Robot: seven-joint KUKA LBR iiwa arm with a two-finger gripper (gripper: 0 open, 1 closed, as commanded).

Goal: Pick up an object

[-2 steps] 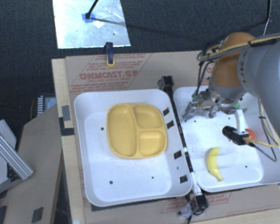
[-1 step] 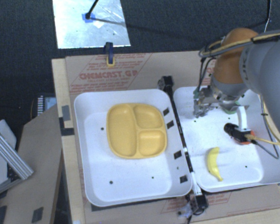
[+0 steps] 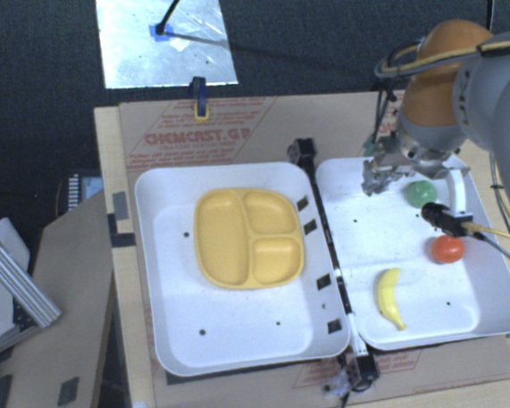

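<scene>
Two white bins side by side: the left bin (image 3: 174, 341) holds a yellow divided tray (image 3: 246, 237), and the right bin (image 3: 489, 306) holds a banana (image 3: 390, 297) near its front, an orange-red tomato-like ball (image 3: 447, 248) toward the right wall, and a green round object (image 3: 420, 193) farther back. The arm reaches in from the right with the gripper (image 3: 380, 178) low over the back of the right bin, just left of the green object and seemingly apart from it. Nothing visible between its tips; whether it is clenched or released, cannot tell.
</scene>
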